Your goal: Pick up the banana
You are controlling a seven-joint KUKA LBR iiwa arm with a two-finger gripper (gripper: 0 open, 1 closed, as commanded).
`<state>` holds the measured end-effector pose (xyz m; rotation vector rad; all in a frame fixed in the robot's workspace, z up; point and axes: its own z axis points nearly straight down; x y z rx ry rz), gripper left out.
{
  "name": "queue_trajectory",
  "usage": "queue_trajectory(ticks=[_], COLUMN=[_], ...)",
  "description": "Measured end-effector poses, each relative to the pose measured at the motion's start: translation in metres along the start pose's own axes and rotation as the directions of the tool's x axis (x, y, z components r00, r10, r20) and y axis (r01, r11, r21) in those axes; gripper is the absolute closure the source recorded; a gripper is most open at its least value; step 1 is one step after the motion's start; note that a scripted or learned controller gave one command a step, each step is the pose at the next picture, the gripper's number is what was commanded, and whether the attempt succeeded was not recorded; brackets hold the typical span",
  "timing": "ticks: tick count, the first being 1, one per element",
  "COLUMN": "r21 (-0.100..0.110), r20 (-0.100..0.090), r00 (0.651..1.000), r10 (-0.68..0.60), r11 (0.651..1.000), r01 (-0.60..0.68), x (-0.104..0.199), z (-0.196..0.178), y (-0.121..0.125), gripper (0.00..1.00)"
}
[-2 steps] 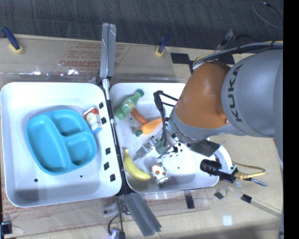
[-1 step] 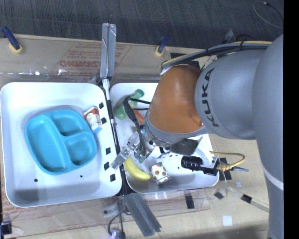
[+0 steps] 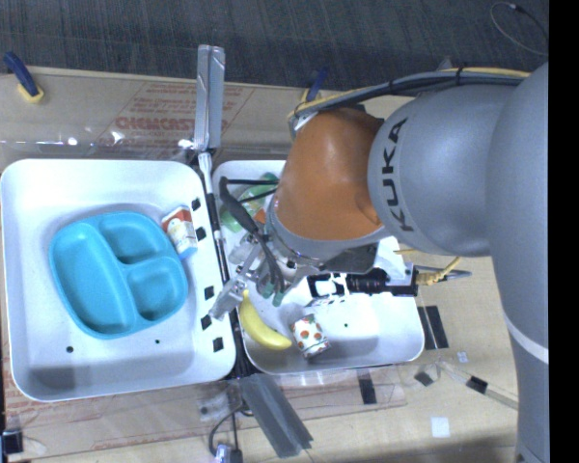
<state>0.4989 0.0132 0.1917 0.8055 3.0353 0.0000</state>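
Observation:
The yellow banana [image 3: 261, 328] lies in the right bin [image 3: 396, 343] near its front left corner, curved along the bin wall. My gripper [image 3: 254, 273] hangs just above and behind the banana, under the orange wrist band. Its metal fingers are tangled in clutter and cables. Nothing yellow shows between them.
A small white cup with red and green dots [image 3: 310, 334] lies right beside the banana. Green items [image 3: 243, 210] sit at the back of the right bin, partly hidden by the arm. The left bin [image 3: 29, 355] holds a blue divided tray [image 3: 121, 271] and a small can [image 3: 180, 231].

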Motion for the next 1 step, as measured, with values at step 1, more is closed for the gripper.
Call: queue_trajectory(ticks=[1], r21=[0.001], r20=[-0.003], r00=[1.000], r10=[-0.025], r11=[1.000], r01=[0.025], x=[-0.0161], z=[0.0004], y=[-0.0733], gripper=[0.00])
